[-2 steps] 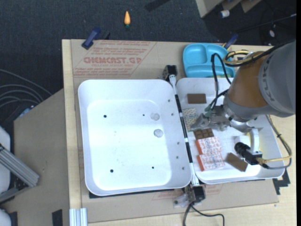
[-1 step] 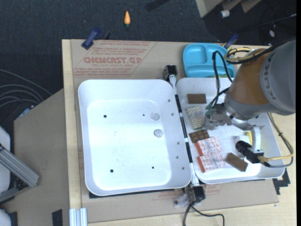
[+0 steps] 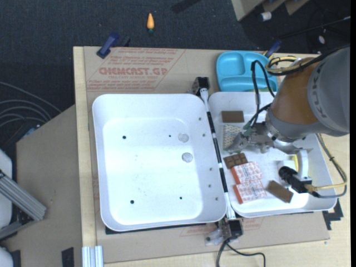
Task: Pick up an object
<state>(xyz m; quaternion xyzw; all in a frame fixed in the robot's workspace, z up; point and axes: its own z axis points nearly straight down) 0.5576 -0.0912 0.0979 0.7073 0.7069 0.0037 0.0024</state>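
A robotics lab or test workshop, seen from above. A grey industrial arm [image 3: 320, 96] with an orange band reaches over a plywood bench [image 3: 139, 71] stamped with a maker's red lettering. Just below the arm's wrist sits a shallow white bin [image 3: 311, 202] of small packets; to the arm's left lies a second white bin [image 3: 105, 149], the two joined by black clips. Behind the arm, touching the bench's far edge, rests a blue plastic tray [image 3: 236, 71]. Black and yellow cables [image 3: 261, 71] loop around the arm. Dark carpet [image 3: 39, 38] surrounds the bench, with loose cables [image 3: 22, 121] and aluminium framing [image 3: 22, 196] far left.
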